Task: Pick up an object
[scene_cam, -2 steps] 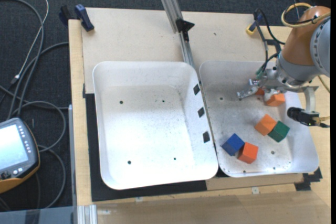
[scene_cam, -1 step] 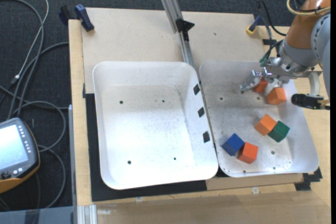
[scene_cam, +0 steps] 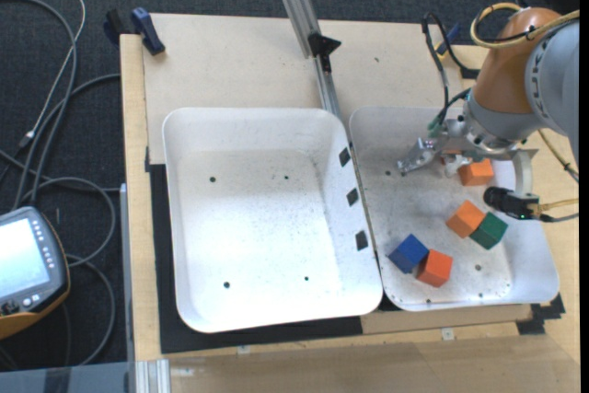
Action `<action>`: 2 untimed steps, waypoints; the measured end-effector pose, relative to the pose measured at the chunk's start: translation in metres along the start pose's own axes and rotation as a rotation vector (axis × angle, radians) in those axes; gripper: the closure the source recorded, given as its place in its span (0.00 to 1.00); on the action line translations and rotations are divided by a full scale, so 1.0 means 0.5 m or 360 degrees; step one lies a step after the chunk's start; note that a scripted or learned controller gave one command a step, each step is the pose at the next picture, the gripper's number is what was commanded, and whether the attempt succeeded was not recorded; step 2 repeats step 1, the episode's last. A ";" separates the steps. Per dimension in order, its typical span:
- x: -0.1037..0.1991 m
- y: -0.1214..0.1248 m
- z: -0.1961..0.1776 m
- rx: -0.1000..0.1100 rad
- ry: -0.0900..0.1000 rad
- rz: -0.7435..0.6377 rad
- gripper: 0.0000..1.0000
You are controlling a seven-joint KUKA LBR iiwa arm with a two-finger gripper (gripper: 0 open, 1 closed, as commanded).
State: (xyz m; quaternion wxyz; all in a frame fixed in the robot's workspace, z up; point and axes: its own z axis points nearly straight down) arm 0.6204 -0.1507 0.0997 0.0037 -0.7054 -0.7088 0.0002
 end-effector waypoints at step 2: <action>-0.090 0.091 0.011 0.0133 0.0060 0.0019 0.00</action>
